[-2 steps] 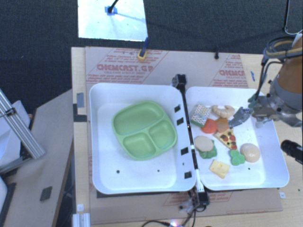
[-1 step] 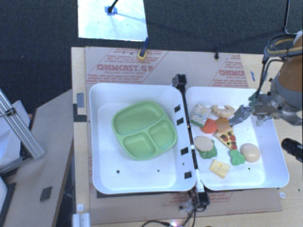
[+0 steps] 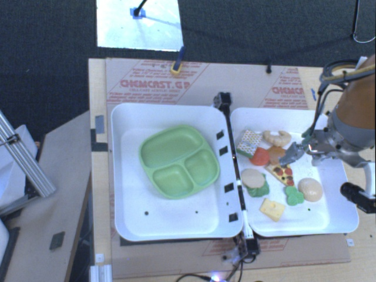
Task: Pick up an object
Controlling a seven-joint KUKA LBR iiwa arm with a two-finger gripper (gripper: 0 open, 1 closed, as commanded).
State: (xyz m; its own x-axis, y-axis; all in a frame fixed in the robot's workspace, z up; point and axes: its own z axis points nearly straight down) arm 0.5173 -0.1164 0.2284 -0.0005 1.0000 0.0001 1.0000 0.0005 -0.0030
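Gripper (image 3: 292,155) low over the right bin (image 3: 338,216), reaching in from the right; whether jaws apart or together, cannot tell. Directly beneath the tip, a red-orange toy food piece (image 3: 261,156) beside an orange one (image 3: 276,154), apparently touching or just under the fingers, nothing visibly clamped. Just below, a pizza slice (image 3: 282,174). Above, a croissant-like piece (image 3: 277,137); to its left a checkered waffle (image 3: 248,141). Lower still: a burger with green lettuce (image 3: 255,181), a broccoli floret (image 3: 295,196), a pale egg (image 3: 310,188), a cheese wedge (image 3: 272,208). In the left bin (image 3: 126,210), well apart, a green divided plate (image 3: 179,161). Under both bins, printed cardboard (image 3: 155,81) on a wooden bench (image 3: 59,181); beyond, dark carpet (image 3: 47,34).
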